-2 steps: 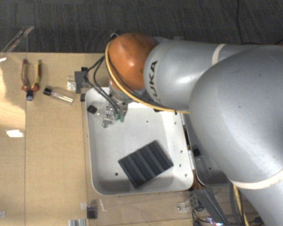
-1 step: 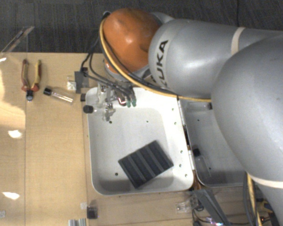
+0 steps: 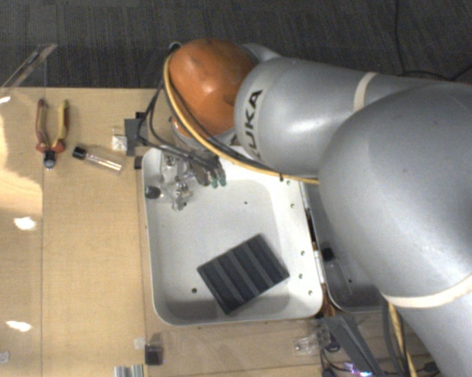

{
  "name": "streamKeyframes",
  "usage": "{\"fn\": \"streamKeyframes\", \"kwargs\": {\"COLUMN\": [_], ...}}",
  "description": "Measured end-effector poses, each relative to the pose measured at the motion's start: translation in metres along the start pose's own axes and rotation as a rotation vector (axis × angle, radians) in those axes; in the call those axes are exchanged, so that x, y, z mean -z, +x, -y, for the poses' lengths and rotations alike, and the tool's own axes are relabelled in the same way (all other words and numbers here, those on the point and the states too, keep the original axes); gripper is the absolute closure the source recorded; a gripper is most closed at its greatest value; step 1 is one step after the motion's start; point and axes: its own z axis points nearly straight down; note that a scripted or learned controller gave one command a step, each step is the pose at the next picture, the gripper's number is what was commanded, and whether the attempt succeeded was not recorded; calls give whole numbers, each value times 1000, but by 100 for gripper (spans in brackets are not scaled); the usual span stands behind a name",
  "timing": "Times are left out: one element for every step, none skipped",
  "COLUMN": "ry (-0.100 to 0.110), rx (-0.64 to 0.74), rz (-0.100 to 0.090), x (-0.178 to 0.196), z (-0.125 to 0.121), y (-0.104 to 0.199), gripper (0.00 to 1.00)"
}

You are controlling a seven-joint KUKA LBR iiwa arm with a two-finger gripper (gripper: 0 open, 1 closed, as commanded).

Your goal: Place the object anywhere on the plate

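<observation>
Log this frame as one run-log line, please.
arm: over left bin far corner | gripper: near bin's far-left corner, nothing visibly held | dark ribbed plate: flat in bin, nothing on it | place: not done

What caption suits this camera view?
Claw poised at the white bin's far corner, dark ribbed plate lying nearer the front.

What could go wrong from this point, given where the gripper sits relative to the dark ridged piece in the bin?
The gripper is at the far corner of the left bin, well away from the dark ridged block lying flat near the front, so a close here would likely miss it. Working that close to the bin's wall, the fingers might also clip the rim. The block lies low and wide, which could make a grasp slip.
</observation>
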Motion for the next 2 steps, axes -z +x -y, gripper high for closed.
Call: {"fn": "streamKeyframes", "kwargs": {"ry": [-8, -8], "rx": [156, 156], "rz": [6, 5], "x": [119, 118], "z": [-8, -8], "y": [-1, -1], "gripper": [100, 0]}}
